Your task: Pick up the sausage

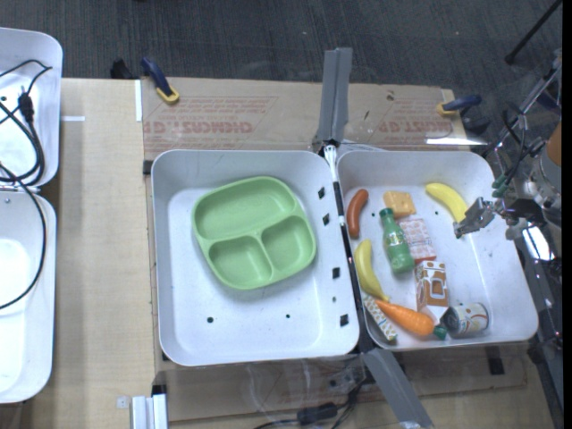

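Note:
The sausage is a reddish-brown link lying nearly upright in the right bin, close to its upper left corner by the divider. My gripper hangs over the right side of that bin, well to the right of the sausage and just below a yellow banana. Nothing is visibly held in it. Several items lie between it and the sausage.
In the right bin are a green bottle, an orange cracker, a wrapped snack, a small carton, a second banana, a carrot and a can. A green divided plate sits in the left bin.

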Available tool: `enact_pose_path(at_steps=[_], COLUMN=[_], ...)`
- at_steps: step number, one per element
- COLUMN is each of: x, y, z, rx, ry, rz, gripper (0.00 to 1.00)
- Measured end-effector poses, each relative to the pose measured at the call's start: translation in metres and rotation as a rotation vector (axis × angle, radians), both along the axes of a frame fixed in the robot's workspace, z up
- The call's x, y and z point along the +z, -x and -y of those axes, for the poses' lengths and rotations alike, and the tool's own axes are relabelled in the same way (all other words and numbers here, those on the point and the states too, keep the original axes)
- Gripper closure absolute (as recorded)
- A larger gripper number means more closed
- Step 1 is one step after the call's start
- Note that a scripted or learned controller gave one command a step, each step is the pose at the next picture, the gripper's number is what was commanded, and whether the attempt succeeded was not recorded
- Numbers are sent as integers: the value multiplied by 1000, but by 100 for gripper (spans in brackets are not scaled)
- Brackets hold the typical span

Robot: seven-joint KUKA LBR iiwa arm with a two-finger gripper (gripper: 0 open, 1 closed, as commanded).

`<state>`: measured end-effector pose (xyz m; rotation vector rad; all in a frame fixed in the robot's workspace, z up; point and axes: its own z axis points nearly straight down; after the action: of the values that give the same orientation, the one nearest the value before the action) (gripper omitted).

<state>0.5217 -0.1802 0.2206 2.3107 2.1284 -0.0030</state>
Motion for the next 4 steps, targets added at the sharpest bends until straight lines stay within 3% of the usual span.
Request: enact_pose_path(at_steps=[1,2,3,4], x=[31,-30,-30,-30], y=[-39,-99,-120,-127], z=[-37,-95,-197,-264], rx=[-377,-208,-272,-214], ry=[1,0,0,1], rz=[-1,-2,-1,-1], gripper=[0,0,0,0])
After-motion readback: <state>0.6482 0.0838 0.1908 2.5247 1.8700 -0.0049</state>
